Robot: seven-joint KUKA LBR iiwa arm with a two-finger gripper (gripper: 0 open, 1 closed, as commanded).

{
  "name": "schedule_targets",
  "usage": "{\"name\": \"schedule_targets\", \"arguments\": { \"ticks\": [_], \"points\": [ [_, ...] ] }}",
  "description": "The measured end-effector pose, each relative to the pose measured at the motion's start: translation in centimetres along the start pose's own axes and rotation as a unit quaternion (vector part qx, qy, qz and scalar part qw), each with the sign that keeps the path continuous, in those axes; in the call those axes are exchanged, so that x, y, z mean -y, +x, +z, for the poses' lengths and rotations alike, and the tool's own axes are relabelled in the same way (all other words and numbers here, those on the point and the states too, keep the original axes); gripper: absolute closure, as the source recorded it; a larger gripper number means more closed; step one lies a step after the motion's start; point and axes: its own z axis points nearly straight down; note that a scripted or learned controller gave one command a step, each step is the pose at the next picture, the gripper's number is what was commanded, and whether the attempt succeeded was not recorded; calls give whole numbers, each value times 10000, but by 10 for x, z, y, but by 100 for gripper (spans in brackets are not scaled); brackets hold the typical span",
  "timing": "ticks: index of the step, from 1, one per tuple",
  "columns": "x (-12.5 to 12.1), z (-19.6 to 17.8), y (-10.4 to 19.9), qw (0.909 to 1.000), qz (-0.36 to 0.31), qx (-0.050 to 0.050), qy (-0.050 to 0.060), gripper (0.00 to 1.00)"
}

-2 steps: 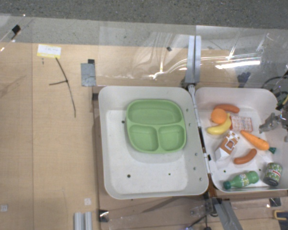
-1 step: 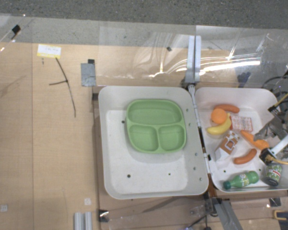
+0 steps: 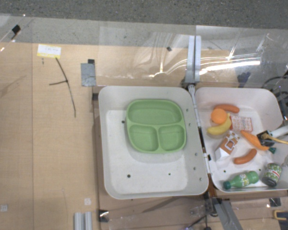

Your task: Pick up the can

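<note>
Seen from above at a slant, a pale wooden bench (image 3: 38, 152) bears two shallow white bins side by side.

The left white bin (image 3: 110, 176) holds a light green plastic plate with three compartments (image 3: 156, 125). The plate lies flat towards the far half of that bin.

The right white bin (image 3: 259, 94) holds a scatter of small things. At its far side lies a reddish-orange sausage shape (image 3: 226, 108). Just in front of it sits a round orange fruit (image 3: 219, 116), touching a yellow banana (image 3: 221, 127). Beside these, to the right, lies a flat white and red packet (image 3: 241, 123). In the middle of the bin, a small brown and white carton (image 3: 227, 145) lies tilted. An orange carrot (image 3: 253, 140) lies just to its right. A second reddish-orange sausage shape (image 3: 245, 156) lies in front of them. Near the bin's right wall is a small black and yellow object with a white rod (image 3: 271, 137); what it is cannot be told.

The task's thing, a small green and white can with a silver end (image 3: 272, 174), rests tilted in the near right corner of the right bin. A green plastic bottle with a white label (image 3: 242, 180) lies on its side along the near wall, just left of the can. Nothing grips the can.
</note>
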Motion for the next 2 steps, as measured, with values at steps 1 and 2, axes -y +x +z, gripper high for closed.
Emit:
{"name": "schedule_targets", "arguments": {
  "ticks": [1,2],
  "points": [
    [65,61,10,9998,208,7,17,0],
    [64,50,11,9999,168,-2,14,100]
  ]
}}
